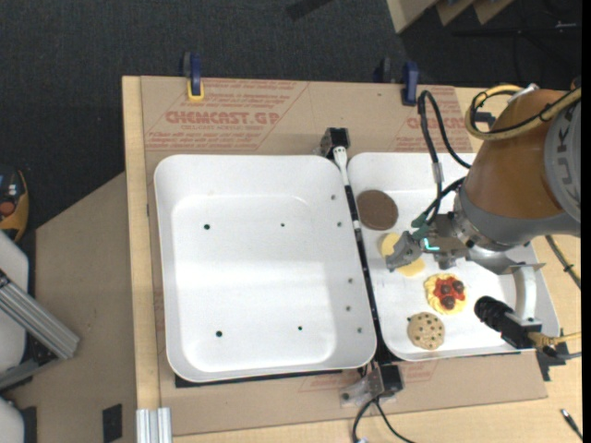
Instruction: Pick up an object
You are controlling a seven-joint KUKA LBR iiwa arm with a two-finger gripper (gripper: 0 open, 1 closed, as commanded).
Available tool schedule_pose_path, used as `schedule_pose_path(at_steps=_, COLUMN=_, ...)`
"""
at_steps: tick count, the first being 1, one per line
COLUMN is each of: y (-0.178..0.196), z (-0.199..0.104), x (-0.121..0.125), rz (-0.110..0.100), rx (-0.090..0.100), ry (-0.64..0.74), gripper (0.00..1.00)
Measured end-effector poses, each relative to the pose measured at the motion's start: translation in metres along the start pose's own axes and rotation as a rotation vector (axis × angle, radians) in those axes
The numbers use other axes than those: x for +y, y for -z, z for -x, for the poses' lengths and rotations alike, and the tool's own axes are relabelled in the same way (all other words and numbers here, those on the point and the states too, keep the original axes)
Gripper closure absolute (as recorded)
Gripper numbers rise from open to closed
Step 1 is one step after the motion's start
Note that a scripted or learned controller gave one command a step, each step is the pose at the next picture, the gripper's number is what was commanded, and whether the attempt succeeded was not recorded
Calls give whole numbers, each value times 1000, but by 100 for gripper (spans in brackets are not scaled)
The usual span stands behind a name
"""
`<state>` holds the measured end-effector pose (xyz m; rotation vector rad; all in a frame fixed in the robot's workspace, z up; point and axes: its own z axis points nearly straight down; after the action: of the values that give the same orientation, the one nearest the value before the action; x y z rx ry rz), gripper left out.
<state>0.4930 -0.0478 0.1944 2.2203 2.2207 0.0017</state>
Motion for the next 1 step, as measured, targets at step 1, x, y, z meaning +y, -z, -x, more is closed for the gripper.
schedule_pose_path(at_steps=1, y=-10, z=-15, x=54, rz=3, rx=-1, ry=3, gripper=0)
